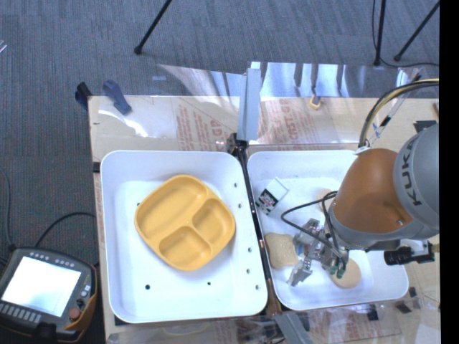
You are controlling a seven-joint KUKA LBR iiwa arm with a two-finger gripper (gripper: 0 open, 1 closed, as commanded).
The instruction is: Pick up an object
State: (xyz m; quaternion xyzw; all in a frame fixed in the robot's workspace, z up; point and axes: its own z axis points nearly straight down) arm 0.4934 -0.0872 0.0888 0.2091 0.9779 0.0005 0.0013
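A yellow tray [185, 222] with three compartments is seen lying flat in the left bin [115, 264], turned at a slant to the walls. In the right bin [301, 165], a small black-and-white box [271, 195] is found near the left wall. A tan bread-like slice [280, 249] lies flat below it, and a round tan piece [350, 274] (partly hidden) rests nearer the front wall.
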